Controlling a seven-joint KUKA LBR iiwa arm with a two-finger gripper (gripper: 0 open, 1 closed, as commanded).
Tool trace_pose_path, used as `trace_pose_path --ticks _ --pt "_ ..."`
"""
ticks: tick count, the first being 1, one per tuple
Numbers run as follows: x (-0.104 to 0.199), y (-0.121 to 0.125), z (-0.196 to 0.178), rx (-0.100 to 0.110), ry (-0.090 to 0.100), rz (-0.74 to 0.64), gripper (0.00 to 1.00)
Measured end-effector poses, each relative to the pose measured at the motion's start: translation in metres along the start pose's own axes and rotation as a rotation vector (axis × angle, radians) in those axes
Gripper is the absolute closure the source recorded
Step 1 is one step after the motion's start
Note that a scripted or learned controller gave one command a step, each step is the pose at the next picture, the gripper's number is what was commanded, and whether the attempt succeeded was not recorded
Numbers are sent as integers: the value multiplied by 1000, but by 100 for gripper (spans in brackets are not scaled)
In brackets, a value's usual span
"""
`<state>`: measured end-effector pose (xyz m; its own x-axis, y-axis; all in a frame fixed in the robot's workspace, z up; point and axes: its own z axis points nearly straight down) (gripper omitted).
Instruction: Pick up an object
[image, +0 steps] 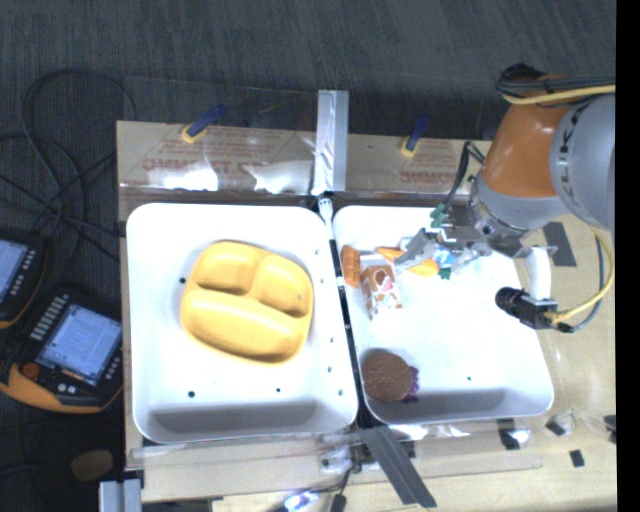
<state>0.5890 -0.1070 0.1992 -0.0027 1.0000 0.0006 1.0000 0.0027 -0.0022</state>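
Brown round item (388, 375): nearest the camera, lying in the near left corner of the right bin (500, 390), close to its near wall, with a bit of purple showing at its right side.
Patterned packet (381, 285): small, white and orange, farther back in the same bin near the divider, tilted.
Orange piece (351, 262): just left of the packet, beside the bin's left wall, standing roughly lengthwise from far to near.
Gripper (437, 250): low over the far part of the right bin, to the right of the packet; small orange and teal bits show at its tip, but what they are I cannot tell.
Jaws: cannot tell whether they are apart or closed, or whether anything sits between them.
Arm (545, 150): grey with an orange band, entering from the far right and bending down toward the bin.
Left bin (150, 390): holds a large yellow moulded object (247, 299), rounded, with three raised lobes, lying about in the middle.
Handheld controller (65, 345): on the dark floor at far left, well apart from the bins.
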Motion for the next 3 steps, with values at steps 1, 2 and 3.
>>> trace_pose_path --ticks 1,2,3 --pt "6 33 70 -7 -2 -256 0" --pt "1 60 95 -35 -9 -219 0" --pt "3 60 85 -34 -6 -220 100"
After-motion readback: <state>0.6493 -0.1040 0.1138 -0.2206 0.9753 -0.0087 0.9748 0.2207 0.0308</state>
